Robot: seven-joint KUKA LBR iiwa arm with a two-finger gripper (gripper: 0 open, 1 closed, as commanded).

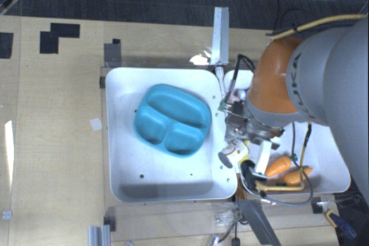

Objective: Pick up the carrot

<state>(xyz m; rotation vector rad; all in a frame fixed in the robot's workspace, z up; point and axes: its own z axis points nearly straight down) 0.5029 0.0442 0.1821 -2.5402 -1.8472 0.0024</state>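
Note:
The orange carrot (281, 166) lies near the front edge of the right bin (339, 177), and a second orange piece (298, 175) sits just behind it to the right. My gripper (244, 159) hangs low over that bin's front left corner. It is open, with one finger (226, 157) near the wall between the bins and the white finger (263, 158) right beside the carrot's left end. The carrot is outside the fingers, not between them. The grey arm with its orange band covers most of the right bin.
A blue divided plate (172, 118) lies in the left bin (124, 141). A black rounded object (248, 174) and a thin yellowish stick (278, 186) sit at the right bin's front edge, under and beside the gripper. Cables hang around the wrist.

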